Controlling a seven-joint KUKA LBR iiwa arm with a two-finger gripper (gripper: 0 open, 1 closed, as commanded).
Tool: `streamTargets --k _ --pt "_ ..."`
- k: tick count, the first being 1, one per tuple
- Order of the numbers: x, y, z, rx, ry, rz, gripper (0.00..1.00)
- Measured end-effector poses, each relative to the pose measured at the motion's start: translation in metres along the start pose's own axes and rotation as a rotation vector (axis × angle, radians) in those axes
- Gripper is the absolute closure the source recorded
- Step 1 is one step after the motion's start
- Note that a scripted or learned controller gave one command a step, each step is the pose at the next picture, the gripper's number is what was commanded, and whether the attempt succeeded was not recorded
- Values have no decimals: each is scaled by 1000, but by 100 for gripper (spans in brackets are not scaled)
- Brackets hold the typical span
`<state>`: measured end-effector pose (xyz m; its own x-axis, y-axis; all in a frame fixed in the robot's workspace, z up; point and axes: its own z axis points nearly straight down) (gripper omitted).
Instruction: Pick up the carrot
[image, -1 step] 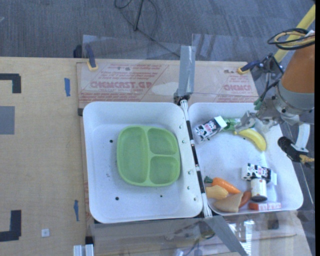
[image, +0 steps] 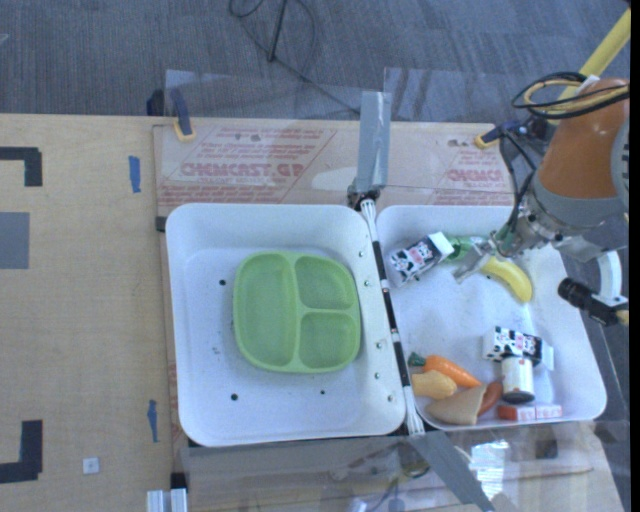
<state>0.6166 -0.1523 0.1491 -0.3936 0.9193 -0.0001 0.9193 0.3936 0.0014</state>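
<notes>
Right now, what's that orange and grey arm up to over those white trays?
The arm is meant to pick up the carrot, but it isn't there yet. Its gripper is at the far end of the right bin, next to a banana and a small cow-patterned carton. The carrot lies at the near end of that bin among other toy foods, untouched. The left bin holds a green divided plate.

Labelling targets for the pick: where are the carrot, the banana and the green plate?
carrot (image: 452, 371): camera view, middle of its orange body.
banana (image: 510, 277): camera view, middle of its curve.
green plate (image: 240, 320): camera view, left rim.
</notes>
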Motion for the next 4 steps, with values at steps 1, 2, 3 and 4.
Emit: streamTargets --k 1,2,3,4 --pt "24 25 -73 -2 -2 9 0" --pt "63 -59 9 0 0 -84 0" --pt "108 -86 -36 1 1 -219 0" --pt "100 -104 54 -3 -3 -321 0"
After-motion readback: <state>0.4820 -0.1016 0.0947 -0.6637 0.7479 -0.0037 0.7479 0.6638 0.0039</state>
